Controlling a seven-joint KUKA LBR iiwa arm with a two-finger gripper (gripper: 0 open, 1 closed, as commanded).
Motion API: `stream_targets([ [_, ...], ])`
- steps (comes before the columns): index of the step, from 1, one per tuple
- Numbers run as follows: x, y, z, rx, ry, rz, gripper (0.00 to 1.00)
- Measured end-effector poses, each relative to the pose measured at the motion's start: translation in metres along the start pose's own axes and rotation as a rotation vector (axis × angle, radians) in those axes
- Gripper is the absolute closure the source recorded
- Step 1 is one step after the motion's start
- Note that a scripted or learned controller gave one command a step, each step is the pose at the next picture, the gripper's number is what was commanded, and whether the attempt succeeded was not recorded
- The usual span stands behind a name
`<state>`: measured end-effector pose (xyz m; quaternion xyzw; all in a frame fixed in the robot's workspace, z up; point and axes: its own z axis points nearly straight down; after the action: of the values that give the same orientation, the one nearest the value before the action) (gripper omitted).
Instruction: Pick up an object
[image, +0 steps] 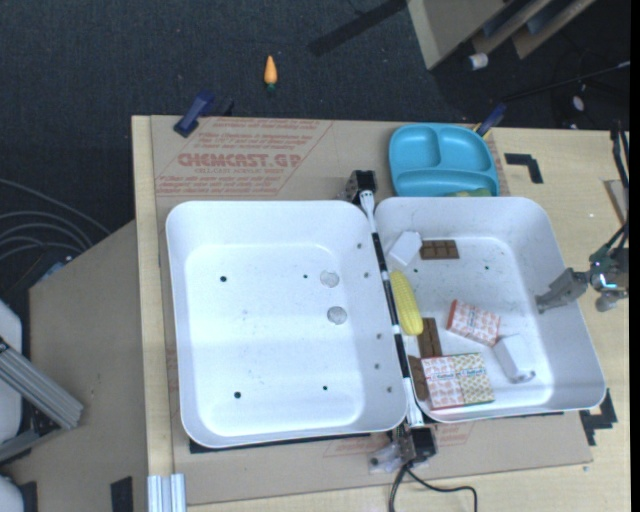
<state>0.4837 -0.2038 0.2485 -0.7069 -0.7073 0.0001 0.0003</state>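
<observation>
The right bin (540, 225) holds several objects. A yellow corn-like piece (405, 300) lies along its left wall. Close by are a white scrap (404, 247) and a small brown bar (438, 251). A red-and-white packet (472, 322) lies in the middle. A patterned flat box (458, 380) rests at the front, with a brown strip (430, 343) beside it. A white block (515, 358) lies to the right of the box. My gripper (572, 286) hangs at the bin's right rim, right of the packet and apart from every object.
The left bin (200, 330) holds two small round greyish discs (333, 297). A blue divided tray (443, 160) stands just behind the right bin. A blue clip (193, 115) sits at the board's back left corner. Cables lie on the floor to the left.
</observation>
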Motion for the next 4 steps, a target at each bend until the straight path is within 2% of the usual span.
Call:
stream_targets([
  [1, 0.075, 0.025, 0.128, 0.003, 0.002, -0.001, 0.00],
  [2, 0.100, 0.083, 0.164, -0.001, -0.001, -0.001, 0.00],
  [3, 0.100, 0.083, 0.154, -0.003, -0.001, 0.000, 1.00],
  [4, 0.100, 0.083, 0.154, -0.002, -0.001, 0.000, 0.00],
])
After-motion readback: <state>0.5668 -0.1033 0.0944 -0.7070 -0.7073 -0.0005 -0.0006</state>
